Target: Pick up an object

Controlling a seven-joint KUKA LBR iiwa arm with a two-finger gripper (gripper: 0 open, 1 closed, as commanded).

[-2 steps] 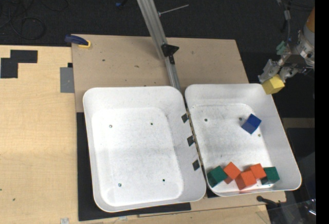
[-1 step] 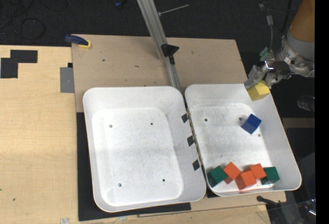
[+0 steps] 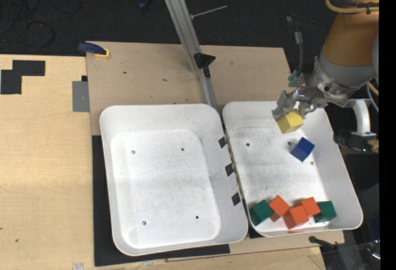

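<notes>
While the grey arm (image 3: 346,46) with its orange band is reaching in from the right, the gripper (image 3: 291,115) is hanging over the far part of the right bin (image 3: 346,169), and its fingers (image 3: 284,103) are clamping a yellow block (image 3: 289,121) between them. That block is sitting tilted under the fingers, lifted above the white floor of the bin rather than lying flat on it.

Just beside and nearer the camera, a blue block (image 3: 302,148) is lying alone on the bin floor, apart from the yellow one and not touching it. Along the near edge of the same bin, a cluster of blocks is crowding together: a green block (image 3: 261,210) at the left end, an orange block (image 3: 279,205) touching it, a red-orange block (image 3: 296,216) next to that, another orange block (image 3: 310,206) behind it, and a second green block (image 3: 326,210) at the right end.

Beside this bin, the left bin (image 3: 124,120) is lying on the pale wooden worktop (image 3: 142,70), the two rims meeting where small black clips (image 3: 228,169) are sitting along the seam. A slanted aluminium rail (image 3: 181,15) is rising from behind the bins toward the top of the view, and a small blue and yellow clamp (image 3: 94,49) is resting at the far left corner of the board.
</notes>
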